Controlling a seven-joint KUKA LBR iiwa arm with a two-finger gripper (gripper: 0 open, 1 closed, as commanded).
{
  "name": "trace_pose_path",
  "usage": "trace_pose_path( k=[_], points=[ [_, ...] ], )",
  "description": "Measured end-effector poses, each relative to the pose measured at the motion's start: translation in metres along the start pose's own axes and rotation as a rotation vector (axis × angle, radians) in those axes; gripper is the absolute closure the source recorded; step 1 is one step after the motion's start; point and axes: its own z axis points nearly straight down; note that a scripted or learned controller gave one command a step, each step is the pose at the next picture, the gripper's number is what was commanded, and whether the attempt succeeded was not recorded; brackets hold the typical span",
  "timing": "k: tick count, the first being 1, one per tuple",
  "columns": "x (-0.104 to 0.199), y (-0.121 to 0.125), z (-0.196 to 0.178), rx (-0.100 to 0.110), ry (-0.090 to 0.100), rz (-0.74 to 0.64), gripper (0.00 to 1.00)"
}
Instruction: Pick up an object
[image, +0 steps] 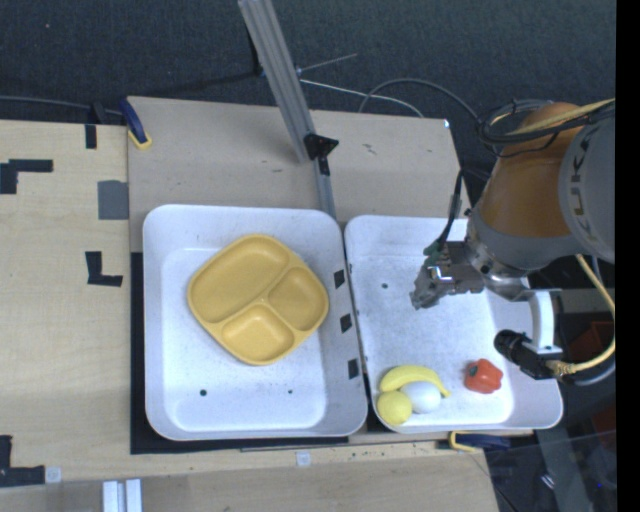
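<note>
Red pepper (483, 376) lies near the front right corner of the right bin (400, 240), apart from the gripper (428, 290), which carries nothing visible, so the arm should come forward, centre above it, then descend straight.

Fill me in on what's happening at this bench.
A grey and orange robot arm reaches in over the right bin, its pincer hanging above the bin's bare middle with nothing visibly in it. Its task is to pick up an object. The candidates sit along the bin's near edge: a banana, a lemon, a white egg-like ball and a red pepper. The left bin holds a yellow divided plate.
</note>
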Motion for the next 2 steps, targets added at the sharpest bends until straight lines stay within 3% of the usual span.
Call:
trace_pose_path(
  k=[2],
  points=[
    [0.116,0.002,-0.01,0.0,0.001,-0.002,1.0]
  ],
)
